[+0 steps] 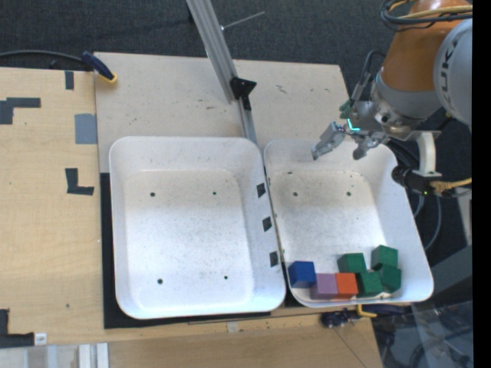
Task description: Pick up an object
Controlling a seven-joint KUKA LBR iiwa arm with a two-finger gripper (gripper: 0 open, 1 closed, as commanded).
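- Blocks are what we have to choose from, since the task names no particular object: a blue block (pixel 302 273), a purple block (pixel 327 284), an orange block (pixel 347 284) and several green blocks (pixel 373 270) sit bunched together at about 5 o'clock in the right bin (pixel 322 205), pressed against its near wall and corner.
- In the camera view, we see the gripper (pixel 344 145) hanging over the far rim of the right bin, at about 12 to 1 o'clock of that bin, well apart from the cluster. Its two fingers (pixel 325 144) are spread, with nothing between them, so we read it as empty and ready.
- We judge the step in hand to be the approach: no block is grasped or lifted yet.
- The next move, as we see it, calls for travelling toward 6 o'clock across the bin floor, then coming down over one block. The blue block at the 9 o'clock end of the row looks the most open on one side; the others touch neighbours or the wall, leaving little room for fingers.
- The arm (pixel 426 52) enters from 3 o'clock, its orange band above the wrist, the wrist bent so the fingers point down and toward 9 o'clock.
- The left bin (pixel 184 221) lies at 9 o'clock of the right one, their rims touching.
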